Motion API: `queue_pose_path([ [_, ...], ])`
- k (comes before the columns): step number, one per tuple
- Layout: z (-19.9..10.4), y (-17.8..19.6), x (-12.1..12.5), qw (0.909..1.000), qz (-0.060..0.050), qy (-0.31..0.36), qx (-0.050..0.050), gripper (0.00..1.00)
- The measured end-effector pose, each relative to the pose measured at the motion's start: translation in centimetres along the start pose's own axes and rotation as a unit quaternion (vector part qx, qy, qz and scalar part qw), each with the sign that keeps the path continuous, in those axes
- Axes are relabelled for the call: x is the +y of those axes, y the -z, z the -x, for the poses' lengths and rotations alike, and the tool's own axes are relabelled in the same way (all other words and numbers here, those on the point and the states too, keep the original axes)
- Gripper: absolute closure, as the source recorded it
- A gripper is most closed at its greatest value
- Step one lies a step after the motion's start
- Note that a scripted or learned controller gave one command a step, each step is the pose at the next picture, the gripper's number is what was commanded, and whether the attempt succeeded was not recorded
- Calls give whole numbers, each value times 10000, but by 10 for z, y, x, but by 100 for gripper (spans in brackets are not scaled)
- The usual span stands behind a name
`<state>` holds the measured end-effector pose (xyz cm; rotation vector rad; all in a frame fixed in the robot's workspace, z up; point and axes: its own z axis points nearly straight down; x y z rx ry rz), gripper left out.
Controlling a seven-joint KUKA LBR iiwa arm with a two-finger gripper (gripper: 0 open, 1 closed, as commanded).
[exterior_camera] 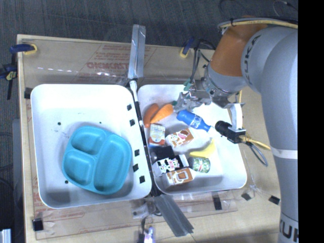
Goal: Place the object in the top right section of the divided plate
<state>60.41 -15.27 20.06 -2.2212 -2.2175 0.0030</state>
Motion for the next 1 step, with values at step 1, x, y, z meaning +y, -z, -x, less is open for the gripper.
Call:
queue_pose_path([
  [1, -25, -16, 22, 9875, 0, -1573, -1, 100],
])
